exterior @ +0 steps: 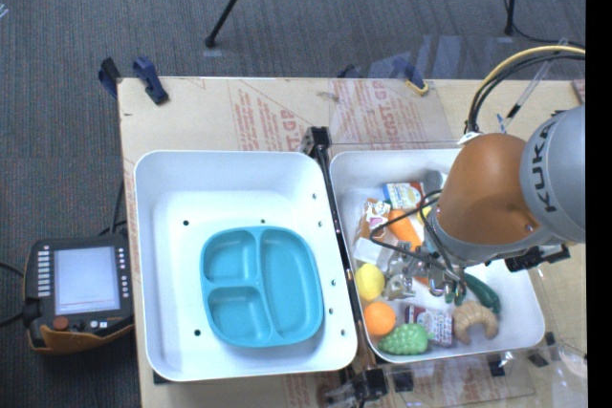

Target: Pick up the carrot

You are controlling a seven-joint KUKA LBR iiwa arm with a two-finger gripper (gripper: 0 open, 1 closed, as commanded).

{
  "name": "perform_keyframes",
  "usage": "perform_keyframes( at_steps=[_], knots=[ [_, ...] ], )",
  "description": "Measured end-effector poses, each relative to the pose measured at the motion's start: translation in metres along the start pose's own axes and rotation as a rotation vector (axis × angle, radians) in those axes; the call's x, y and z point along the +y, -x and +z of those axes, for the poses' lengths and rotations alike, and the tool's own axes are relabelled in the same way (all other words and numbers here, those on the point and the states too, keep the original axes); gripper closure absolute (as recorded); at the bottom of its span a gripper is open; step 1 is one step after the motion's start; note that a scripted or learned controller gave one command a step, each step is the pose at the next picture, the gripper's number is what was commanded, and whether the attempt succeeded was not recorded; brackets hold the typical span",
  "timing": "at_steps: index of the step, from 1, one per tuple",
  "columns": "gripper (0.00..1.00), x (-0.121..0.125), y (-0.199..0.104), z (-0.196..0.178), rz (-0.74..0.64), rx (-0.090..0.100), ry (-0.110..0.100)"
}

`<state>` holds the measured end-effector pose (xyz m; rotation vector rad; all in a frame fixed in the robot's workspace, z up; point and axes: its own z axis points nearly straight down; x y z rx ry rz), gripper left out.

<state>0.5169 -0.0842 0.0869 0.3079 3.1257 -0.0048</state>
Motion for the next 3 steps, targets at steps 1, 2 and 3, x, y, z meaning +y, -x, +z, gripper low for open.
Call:
perform_keyframes(
  at_steps=[1,2,3],
  knots=[
    [1.0,0.007,0.001,-0.104,0.019,-0.009,0.005],
    [1.0,-0.001,-0.03,-0.001,0.197,0.01,0.002],
    [1.0,-0.003,-0.036,-0.069,0.26,-0.003,0.004]
  ],
)
